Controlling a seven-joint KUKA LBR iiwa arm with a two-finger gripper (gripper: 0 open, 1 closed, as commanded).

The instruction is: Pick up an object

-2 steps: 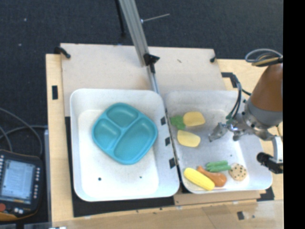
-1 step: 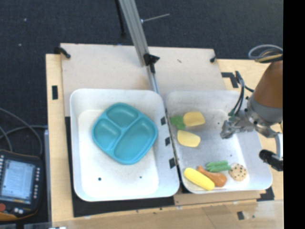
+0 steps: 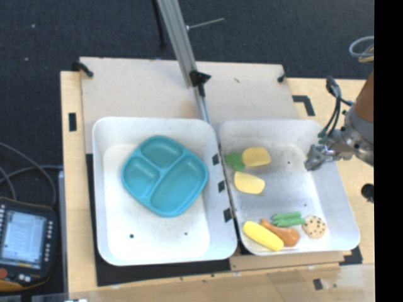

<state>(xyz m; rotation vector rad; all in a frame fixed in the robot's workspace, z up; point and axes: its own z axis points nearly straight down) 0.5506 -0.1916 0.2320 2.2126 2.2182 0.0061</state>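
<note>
- The gripper [image 3: 313,158] hangs over the right bin's [image 3: 334,197] right side, clear of the food; I cannot tell how it is set.
- Along the right bin's front sit a yellow banana [image 3: 262,236], an orange carrot [image 3: 283,233], green beans [image 3: 288,218] and a cookie [image 3: 314,226].
- Two yellow pieces [image 3: 256,156] lie near its left wall.
- A blue divided plate [image 3: 165,175] rests in the left bin [image 3: 113,231].

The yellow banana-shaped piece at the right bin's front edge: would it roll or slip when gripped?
The yellow banana-shaped piece looks rounded and smooth, so it may slip or roll if pinched off-centre. It looks like a stiff, light toy. It touches the orange piece, which would probably shift too.
</note>
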